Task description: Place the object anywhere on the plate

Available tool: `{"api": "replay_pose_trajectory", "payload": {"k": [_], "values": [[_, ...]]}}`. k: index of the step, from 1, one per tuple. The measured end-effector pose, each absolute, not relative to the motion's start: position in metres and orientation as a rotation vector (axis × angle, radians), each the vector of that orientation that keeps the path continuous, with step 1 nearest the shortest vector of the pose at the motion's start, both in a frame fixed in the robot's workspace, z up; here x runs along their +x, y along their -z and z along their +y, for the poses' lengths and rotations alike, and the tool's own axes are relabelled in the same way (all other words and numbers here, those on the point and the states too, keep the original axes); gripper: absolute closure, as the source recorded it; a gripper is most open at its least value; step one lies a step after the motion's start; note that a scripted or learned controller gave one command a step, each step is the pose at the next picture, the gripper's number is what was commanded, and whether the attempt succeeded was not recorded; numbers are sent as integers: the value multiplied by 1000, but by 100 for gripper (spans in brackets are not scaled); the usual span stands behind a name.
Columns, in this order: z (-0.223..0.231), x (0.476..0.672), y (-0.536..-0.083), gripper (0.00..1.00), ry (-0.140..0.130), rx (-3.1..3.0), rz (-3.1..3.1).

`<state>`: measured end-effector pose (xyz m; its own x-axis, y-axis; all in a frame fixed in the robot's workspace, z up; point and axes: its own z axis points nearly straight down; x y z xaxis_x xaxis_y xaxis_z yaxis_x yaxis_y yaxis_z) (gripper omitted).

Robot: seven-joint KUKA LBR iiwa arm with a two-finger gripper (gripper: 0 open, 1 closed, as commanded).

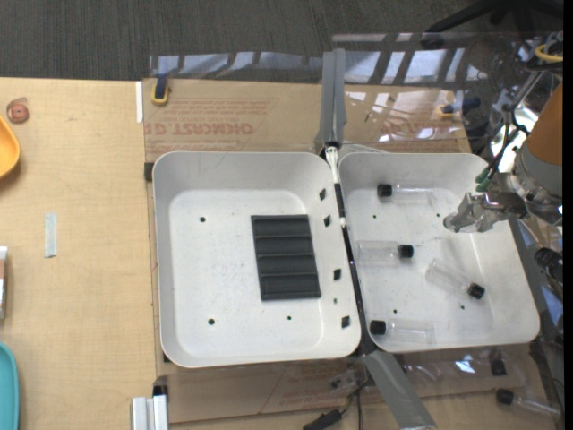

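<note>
Far left, the wood tabletop [81, 195] shows an orange dish [7, 155] cut off by the frame edge, a small reddish disc [17, 110] above it, and a pale strip [50, 236] lower down. A teal item [7, 388] sits at the bottom-left corner.

Left bin [179, 267]: white, shallow, w/ a black ribbed plate [286, 257] lying flat near its centre-right. A few small dark dots mark the floor around it; nothing rests on the plate.

Right bin [519, 321]: holds four clear tubes w/ black caps, well apart from each other. One tube [400, 189] lies near the top-left, one [385, 252] mid-left, one [452, 281] tilted toward lower right, and one [398, 331] near the bottom-left corner. All sit in the right bin, apart from the plate.

The arm enters at the right, orange band at the frame edge. Its gripper [458, 219] hangs over the right bin's upper-right area, pointing left, above the tilted tube. Cannot tell whether it is apart or together; no tube is seen in it.

Cardboard [233, 119] lies behind the bins.
</note>
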<state>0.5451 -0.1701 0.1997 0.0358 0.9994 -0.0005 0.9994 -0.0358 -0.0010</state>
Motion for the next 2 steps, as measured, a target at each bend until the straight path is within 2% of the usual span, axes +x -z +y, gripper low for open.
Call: {"api": "replay_pose_trajectory", "payload": {"k": [1,2], "values": [[-123,534,-157,100,-5,-2485,-1919],[-52,510,-191,100,-5,-2287,-2151]]}}
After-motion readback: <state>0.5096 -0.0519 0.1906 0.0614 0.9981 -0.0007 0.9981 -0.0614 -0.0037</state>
